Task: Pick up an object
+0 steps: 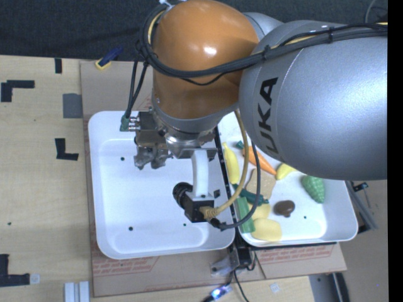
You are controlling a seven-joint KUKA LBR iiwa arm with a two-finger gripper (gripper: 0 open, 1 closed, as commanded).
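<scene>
Inspection from the remote station: the gripper [151, 159] stood low over the left bin [113, 231], toward its far side. I could not tell how far open it was, and I saw nothing in its grasp. The pickable items lay in the right bin [337, 228]: green piece [313, 189], brown piece [284, 207], orange carrot [263, 163], yellow lump [267, 230].

Two white bins [126, 197] side by side on brown cardboard [104, 87], black tape marks [66, 156] on the pale bench [31, 200]
</scene>
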